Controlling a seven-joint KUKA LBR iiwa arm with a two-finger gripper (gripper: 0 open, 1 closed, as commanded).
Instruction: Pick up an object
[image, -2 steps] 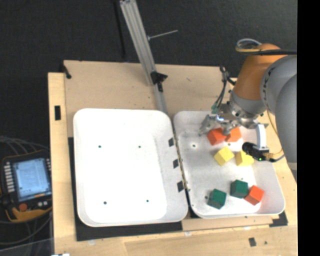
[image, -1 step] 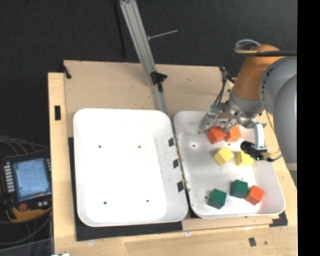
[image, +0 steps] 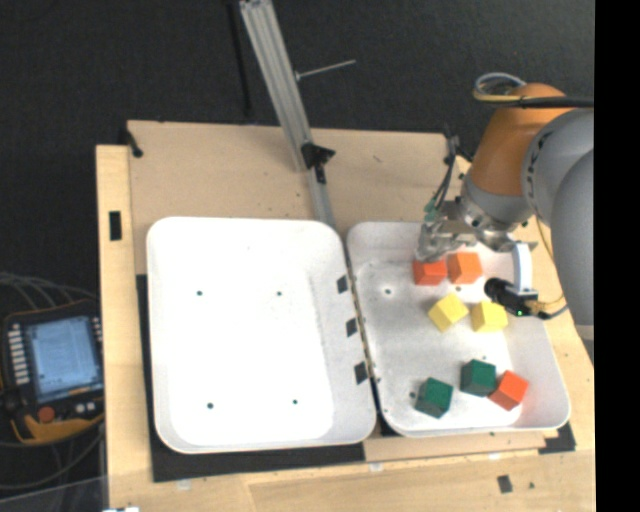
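Bins sit side by side: the left bin (image: 245, 330) and the right bin (image: 400, 300), which holds 2 green, 2 yellow and 3 orange blocks. Directly above the far-left orange block (image: 430, 270) hangs the gripper (image: 436, 243).

Claw (image: 437, 246) just above orange block (image: 430, 271), right bin (image: 400, 410).
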